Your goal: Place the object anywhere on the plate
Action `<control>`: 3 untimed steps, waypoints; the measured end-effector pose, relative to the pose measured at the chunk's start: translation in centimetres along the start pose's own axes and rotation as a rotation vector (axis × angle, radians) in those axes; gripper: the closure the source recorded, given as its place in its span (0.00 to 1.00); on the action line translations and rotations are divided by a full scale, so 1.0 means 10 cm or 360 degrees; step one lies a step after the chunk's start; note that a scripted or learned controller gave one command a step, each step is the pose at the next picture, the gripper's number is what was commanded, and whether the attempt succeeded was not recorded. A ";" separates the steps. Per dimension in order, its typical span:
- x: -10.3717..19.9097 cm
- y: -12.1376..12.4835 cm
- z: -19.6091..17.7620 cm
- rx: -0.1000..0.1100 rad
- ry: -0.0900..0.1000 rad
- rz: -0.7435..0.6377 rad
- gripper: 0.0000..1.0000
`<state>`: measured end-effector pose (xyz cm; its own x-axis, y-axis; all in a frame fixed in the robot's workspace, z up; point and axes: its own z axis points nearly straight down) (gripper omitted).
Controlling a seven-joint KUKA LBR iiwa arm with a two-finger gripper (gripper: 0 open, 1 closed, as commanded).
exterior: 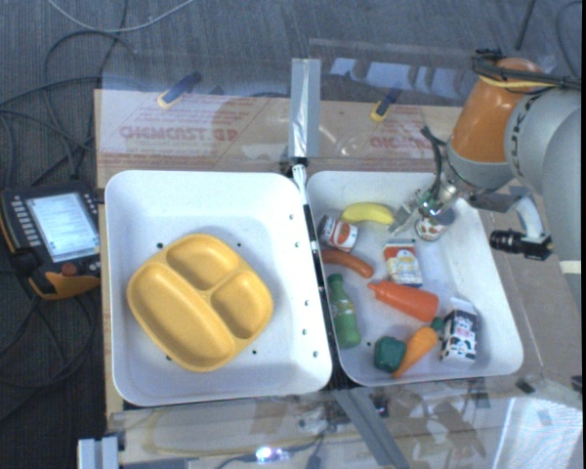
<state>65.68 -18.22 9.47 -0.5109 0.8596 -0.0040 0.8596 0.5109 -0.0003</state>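
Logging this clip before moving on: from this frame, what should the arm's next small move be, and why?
Probably a short descent onto one item and a grasp. The gripper is over the right bin's far end near the banana, with nothing visibly between its fingers, while the yellow divided plate in the left bin carries no item.

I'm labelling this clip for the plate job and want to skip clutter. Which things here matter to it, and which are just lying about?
Belongs to the job:
- yellow plate in the left bin
- gripper, over the right bin
- toy foods there, such as the banana and carrot

Just lying about:
- handheld controller
- floor cables
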 end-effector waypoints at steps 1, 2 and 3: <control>0.77 0.15 -1.23 -0.0004 0.0006 -0.0007 1.00; 1.48 -0.27 -0.89 -0.0004 0.0009 -0.0748 1.00; 1.61 -0.08 -1.36 -0.0008 0.0007 -0.0826 1.00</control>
<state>56.74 -4.79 22.98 -0.8700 0.4931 -0.0003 0.4931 0.8700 0.0036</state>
